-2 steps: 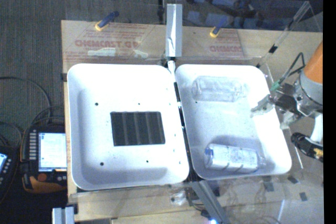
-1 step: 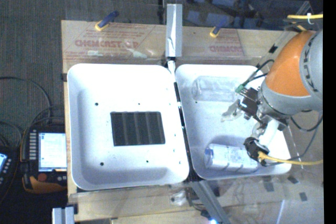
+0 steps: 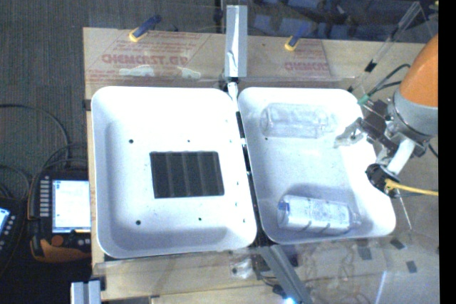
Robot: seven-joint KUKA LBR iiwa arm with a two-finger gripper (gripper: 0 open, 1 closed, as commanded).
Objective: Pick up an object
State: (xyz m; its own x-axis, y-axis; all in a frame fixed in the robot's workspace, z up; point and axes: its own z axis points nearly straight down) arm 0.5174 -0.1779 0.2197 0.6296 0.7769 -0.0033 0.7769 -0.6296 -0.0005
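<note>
The arm [image 3: 420, 92] comes in from the right, its orange band at the frame's edge, and its gripper [image 3: 350, 132] sits over the right rim of the right bin [image 3: 303, 213], near the upper right corner. Whether the pincer is open or closed cannot be told, since the tip is small and blurred against the white wall.

The middle of the right bin's floor lies bare between its two objects. A clear plastic bottle [image 3: 296, 119] lies on its side near the far wall, just left of the gripper and apart from it. A second clear bottle with a blue cap [image 3: 318, 213] lies on its side near the near wall, well apart from the gripper.

The left bin [image 3: 114, 117] touches the right one along the centre seam (a metal post [image 3: 236, 43] stands at the far end of it). A dark ribbed rectangular piece [image 3: 187, 174] lies flat at the middle of the left bin's floor, with bare floor on every side of it.
</note>
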